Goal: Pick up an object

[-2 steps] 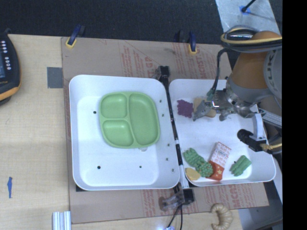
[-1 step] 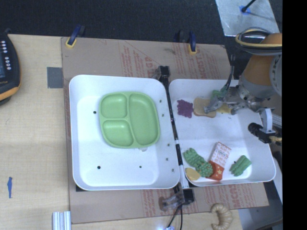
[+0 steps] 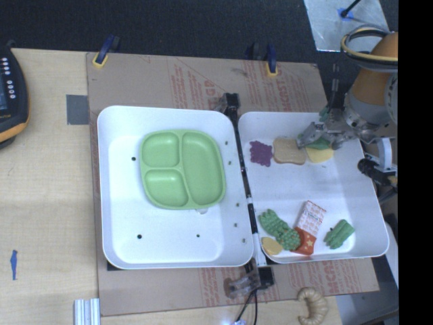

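Observation:
My gripper (image 3: 323,139) is low in the far part of the right bin (image 3: 358,188), open, with its fingers spread just above a yellow food piece (image 3: 320,156). I see nothing held between them. A tan bread slice (image 3: 289,152) lies right beside the gripper on its left, touching the yellow piece. A purple grape bunch (image 3: 260,153) sits further left. In the bin's near part lie a green bumpy vegetable (image 3: 279,227), a red and white packet (image 3: 310,225), a green pickle (image 3: 338,233) and a small yellow piece (image 3: 271,246).
The left bin (image 3: 122,215) holds a green divided plate (image 3: 183,168). A black pendant (image 3: 10,100) lies on the bench at far left. A tan curled object (image 3: 312,305) sits outside the bins at the front.

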`<action>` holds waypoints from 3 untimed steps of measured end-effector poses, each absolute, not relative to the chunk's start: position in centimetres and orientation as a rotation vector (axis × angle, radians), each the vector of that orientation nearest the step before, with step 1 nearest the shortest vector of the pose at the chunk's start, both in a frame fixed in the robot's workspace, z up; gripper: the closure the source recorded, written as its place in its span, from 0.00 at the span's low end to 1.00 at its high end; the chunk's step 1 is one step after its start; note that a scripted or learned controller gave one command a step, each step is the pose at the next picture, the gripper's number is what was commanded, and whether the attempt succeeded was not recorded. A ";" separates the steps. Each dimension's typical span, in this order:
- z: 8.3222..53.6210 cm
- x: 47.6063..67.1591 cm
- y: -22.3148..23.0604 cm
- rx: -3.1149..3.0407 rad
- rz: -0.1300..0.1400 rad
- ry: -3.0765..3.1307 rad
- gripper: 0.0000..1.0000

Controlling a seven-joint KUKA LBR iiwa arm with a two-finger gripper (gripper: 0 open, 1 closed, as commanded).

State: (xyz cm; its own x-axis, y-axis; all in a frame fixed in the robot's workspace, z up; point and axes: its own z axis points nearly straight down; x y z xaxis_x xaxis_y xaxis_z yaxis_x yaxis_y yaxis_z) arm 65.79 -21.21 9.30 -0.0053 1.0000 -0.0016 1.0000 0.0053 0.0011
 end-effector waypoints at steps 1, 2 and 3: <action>15.6 65.7 -21.3 2.214 0.002 2.222 0.00; 8.7 58.8 -18.5 2.229 -0.012 2.233 0.00; 12.9 66.0 -21.1 2.208 0.003 2.224 0.00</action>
State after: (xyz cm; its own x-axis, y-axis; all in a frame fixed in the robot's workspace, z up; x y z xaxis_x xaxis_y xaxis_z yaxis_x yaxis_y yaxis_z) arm 66.03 -21.13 12.91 -0.0070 1.0000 -0.0036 1.0000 0.0071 0.0067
